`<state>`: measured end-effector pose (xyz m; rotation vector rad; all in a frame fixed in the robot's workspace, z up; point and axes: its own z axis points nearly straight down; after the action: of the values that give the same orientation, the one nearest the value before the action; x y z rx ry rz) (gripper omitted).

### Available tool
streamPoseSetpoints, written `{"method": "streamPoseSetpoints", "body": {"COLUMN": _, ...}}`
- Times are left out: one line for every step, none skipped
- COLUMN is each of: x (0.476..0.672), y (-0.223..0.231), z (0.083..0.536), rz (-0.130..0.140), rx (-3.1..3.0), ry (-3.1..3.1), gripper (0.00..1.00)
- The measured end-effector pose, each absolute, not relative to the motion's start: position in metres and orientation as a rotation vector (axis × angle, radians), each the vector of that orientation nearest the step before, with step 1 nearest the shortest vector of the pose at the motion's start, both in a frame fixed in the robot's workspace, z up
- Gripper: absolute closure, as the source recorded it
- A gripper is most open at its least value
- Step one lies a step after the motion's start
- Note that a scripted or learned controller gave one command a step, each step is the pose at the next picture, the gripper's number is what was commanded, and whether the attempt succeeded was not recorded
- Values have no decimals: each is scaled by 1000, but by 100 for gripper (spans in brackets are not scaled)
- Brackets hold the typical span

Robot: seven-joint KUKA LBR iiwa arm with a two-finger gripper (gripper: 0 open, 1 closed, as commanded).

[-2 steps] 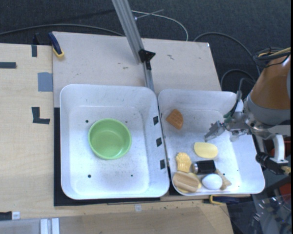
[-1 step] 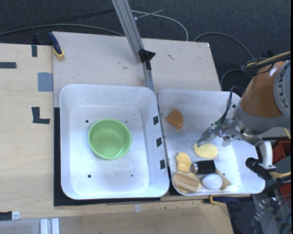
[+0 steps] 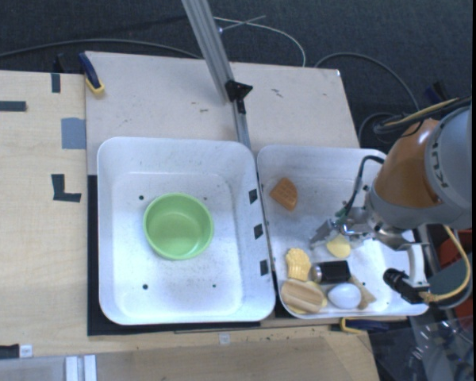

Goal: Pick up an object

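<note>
- The desk (image 3: pixel 28 236) carries two white bins; its left part is bare pale wood with a few grey tape marks.
- The left bin (image 3: pixel 111 181) holds one thing, a green bowl (image 3: pixel 178 226), upright and near the middle.
- The right bin (image 3: pixel 317 161) holds the rest. An orange-brown wedge (image 3: pixel 284 193) lies alone near the divider. Along the near edge sit a yellow corn-like piece (image 3: pixel 298 264), a tan bread-like loaf (image 3: pixel 303 295), a small black object (image 3: pixel 332 272) and a white egg (image 3: pixel 345 295), packed close together.
- A pale yellow piece (image 3: pixel 339 247) lies just above the black object, on the bin floor.
- The tool (image 3: pixel 335 230) is low in the right bin, right at the pale yellow piece (touching or just over it, the slant hides which). I cannot tell whether it is wide or narrow.
- Progress, as I judge it: the reach is made, but nothing is lifted. The grasp and the lift are left, and the pale yellow piece looks the likeliest pick.
</note>
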<state>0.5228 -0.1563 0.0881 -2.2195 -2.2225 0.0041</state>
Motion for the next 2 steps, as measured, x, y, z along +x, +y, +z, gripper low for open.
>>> {"method": "streamPoseSetpoints", "body": {"x": 523, "y": -155, "z": 99, "rz": 4, "rx": -2216, "ry": -2222, "gripper": 100}}
{"method": "streamPoseSetpoints", "body": {"x": 524, "y": -165, "z": 155, "rz": -2, "rx": -2223, "ry": -2224, "gripper": 100}}
